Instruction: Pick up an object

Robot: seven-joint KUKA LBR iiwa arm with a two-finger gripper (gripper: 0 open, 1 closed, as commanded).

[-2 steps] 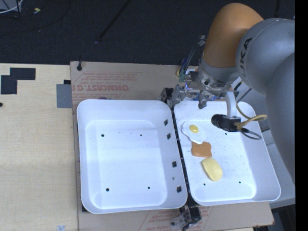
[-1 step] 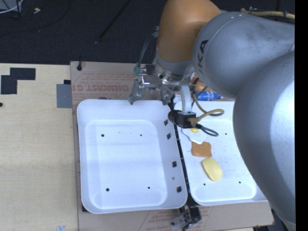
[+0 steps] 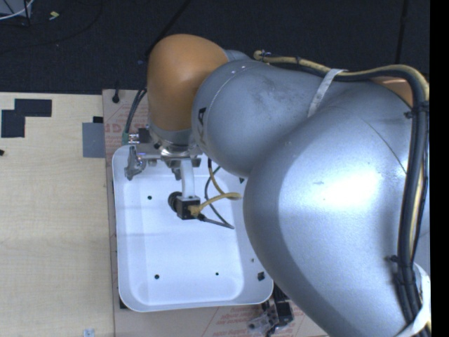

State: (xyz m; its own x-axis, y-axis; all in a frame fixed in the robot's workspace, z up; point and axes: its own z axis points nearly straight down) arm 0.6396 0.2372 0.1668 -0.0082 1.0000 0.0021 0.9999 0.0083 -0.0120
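My gripper (image 3: 163,161) hangs below the orange band of the wrist, over the far end of the left white bin (image 3: 175,272). It sits close to the bin's back wall, left of the bin's middle. The white floor of the bin that shows bears only a few small dark dots. My grey arm reaches in from the right and covers the right half of the view, hiding whatever lies beneath it.
Pale wooden bench top (image 3: 49,223) spreads to the left of the bin, with dark square marks (image 3: 24,114) and a grey patch (image 3: 92,139) near the back. Brown cardboard (image 3: 231,318) lies under the bin's near edge.
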